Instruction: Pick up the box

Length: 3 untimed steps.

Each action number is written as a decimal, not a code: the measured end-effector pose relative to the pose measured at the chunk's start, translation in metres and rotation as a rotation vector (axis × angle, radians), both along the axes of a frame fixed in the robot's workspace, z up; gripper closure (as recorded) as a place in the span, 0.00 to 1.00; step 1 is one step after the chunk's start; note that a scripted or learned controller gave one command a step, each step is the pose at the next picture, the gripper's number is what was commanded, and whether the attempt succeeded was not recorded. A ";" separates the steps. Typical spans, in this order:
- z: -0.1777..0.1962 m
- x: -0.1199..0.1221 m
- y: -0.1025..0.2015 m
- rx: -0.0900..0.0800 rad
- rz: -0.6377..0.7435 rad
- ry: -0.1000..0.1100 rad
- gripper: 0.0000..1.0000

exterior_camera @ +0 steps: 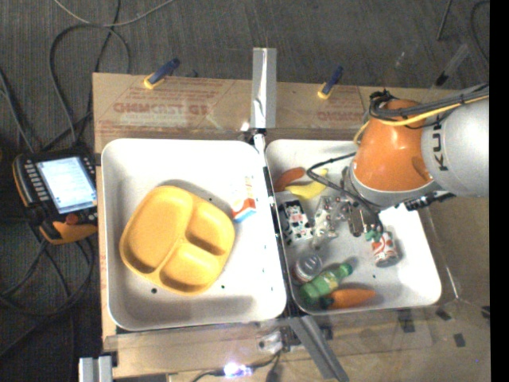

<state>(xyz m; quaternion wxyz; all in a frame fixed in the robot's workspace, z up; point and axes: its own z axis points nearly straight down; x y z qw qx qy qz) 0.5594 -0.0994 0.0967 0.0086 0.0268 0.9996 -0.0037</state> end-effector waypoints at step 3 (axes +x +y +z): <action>0.089 0.110 0.113 0.005 0.267 0.013 1.00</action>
